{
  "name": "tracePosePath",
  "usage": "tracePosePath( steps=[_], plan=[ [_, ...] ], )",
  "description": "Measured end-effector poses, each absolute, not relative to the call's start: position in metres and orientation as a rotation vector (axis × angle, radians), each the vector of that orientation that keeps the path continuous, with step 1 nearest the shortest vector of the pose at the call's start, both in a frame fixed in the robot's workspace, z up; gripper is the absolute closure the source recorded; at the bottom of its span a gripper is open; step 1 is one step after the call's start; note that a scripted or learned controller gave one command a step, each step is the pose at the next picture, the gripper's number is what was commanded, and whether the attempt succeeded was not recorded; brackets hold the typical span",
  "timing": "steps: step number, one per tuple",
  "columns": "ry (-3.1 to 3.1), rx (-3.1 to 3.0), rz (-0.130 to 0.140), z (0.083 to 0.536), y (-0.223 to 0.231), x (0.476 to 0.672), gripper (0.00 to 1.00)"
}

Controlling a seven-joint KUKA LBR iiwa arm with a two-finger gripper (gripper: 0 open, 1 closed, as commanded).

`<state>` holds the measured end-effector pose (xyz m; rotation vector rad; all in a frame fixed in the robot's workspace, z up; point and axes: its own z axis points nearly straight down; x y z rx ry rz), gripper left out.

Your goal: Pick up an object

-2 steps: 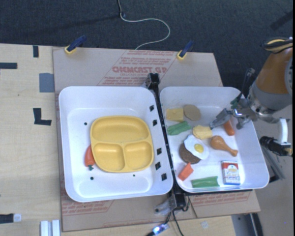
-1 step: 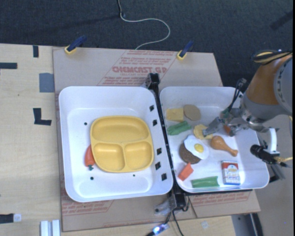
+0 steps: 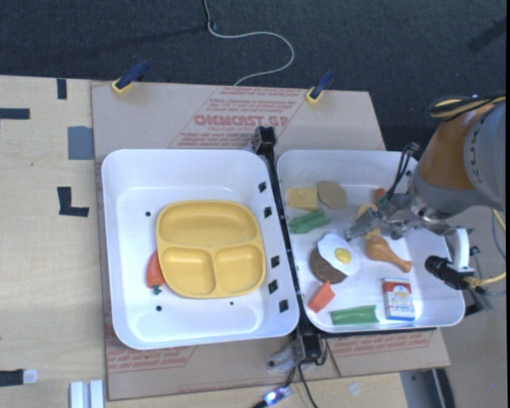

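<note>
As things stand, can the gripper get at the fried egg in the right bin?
Probably yes. The gripper sits low in the right bin, just beside the fried egg, whose top is uncovered. The chicken leg lies close by and could get bumped.

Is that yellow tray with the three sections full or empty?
Empty. All three sections of the yellow tray show bare yellow plastic; an orange piece pokes out at its left edge, beside it rather than in a section.

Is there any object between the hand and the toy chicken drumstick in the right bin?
Nothing visible stands between them. The hand hovers in the right bin, just left of and above the toy chicken drumstick. The fried egg lies further left, beside that path, not across it.
</note>
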<state>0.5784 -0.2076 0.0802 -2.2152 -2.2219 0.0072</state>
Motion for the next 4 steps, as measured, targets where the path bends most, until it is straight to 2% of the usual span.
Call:
tracePosePath(
  steps=[1, 4],
  plan=[
    [-2.221, -2.213, 0.010, 0.088, -0.208, 0.579, 1.00],
    [-2.222, -2.217, 0.003, 0.223, -0.194, 0.584, 1.00]
  ],
)
